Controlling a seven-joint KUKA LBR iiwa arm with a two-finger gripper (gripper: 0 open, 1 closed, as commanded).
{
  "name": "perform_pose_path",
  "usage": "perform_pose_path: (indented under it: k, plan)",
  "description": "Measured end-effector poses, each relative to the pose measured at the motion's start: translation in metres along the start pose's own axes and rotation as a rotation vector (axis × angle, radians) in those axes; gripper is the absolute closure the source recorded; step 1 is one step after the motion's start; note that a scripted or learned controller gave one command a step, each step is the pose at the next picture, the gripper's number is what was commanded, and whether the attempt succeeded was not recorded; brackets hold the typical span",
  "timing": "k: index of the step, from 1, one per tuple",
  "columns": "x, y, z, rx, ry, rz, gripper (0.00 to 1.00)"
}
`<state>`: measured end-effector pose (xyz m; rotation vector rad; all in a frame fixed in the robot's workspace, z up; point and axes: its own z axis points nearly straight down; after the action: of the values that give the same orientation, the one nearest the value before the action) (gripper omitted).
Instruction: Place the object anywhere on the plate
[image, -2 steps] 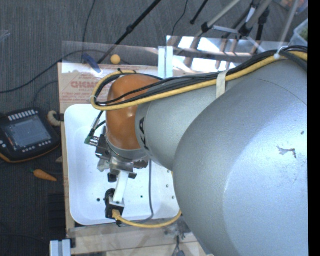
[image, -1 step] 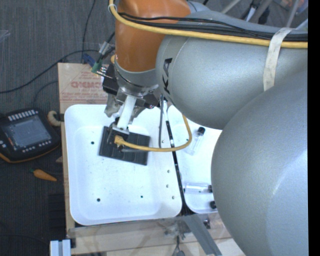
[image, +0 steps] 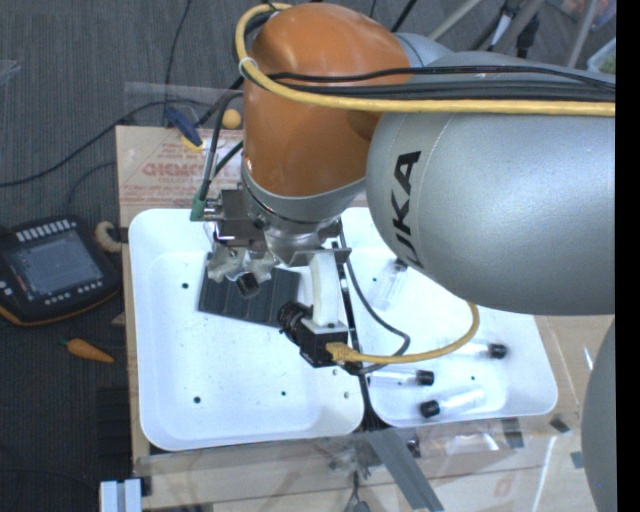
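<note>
A dark, flat rectangular plate (image: 222, 298) lies in the left bin (image: 170, 400), near its back. My gripper (image: 240, 270) hangs straight over the plate's upper part, close to its surface, and the wrist hides part of the plate. I cannot make out any object between the gripper's jaws. In the right bin (image: 530, 392) lie several clear tubes with black caps: one (image: 398, 378) at the front left, one (image: 455, 403) at the front edge, one (image: 488, 350) to the right, and one (image: 390, 285) further back.
The large grey and orange arm body (image: 430, 150) covers the back of both bins. A black cable connector (image: 310, 340) and a yellow cable (image: 420, 350) hang over the divide between the bins. A teach pendant (image: 50, 270) lies left of the bench.
</note>
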<state>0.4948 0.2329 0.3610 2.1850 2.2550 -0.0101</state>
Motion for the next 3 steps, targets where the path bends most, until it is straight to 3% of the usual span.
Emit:
perform_pose_path:
  k: [1, 2, 3]
  plan:
    - [-0.002, -0.011, 0.048, 0.002, 0.001, -0.168, 1.00]
    - [-0.014, 0.029, -0.029, -0.003, 0.001, -0.546, 1.00]
    - [-0.006, -0.011, 0.044, -0.001, 0.004, -0.831, 1.00]
